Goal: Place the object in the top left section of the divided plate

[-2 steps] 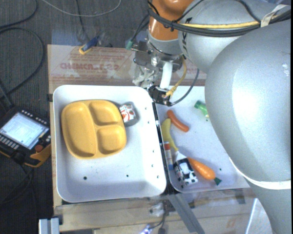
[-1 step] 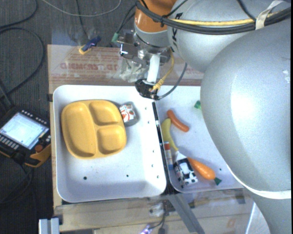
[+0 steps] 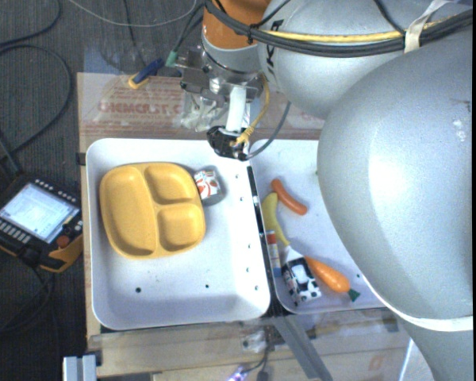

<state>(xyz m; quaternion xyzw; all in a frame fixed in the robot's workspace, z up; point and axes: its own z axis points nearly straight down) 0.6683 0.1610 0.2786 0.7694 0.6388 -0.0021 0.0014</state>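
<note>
A yellow divided plate (image 3: 151,209) lies in the left part of the left white bin (image 3: 174,292). A small red and white object (image 3: 208,186) rests on the bin floor, touching the plate's right edge near its upper right section. My gripper (image 3: 213,119) hangs over the back rim of the left bin, above and slightly right of that object and clear of the plate. The wrist and cables hide its tips.
The right bin (image 3: 301,165) holds an orange sausage (image 3: 289,198), a yellow banana (image 3: 270,215), a carrot (image 3: 332,277), a black and white item (image 3: 304,282) and a pen (image 3: 274,254). The big grey arm covers the right side. A pendant (image 3: 36,221) lies left of the bench.
</note>
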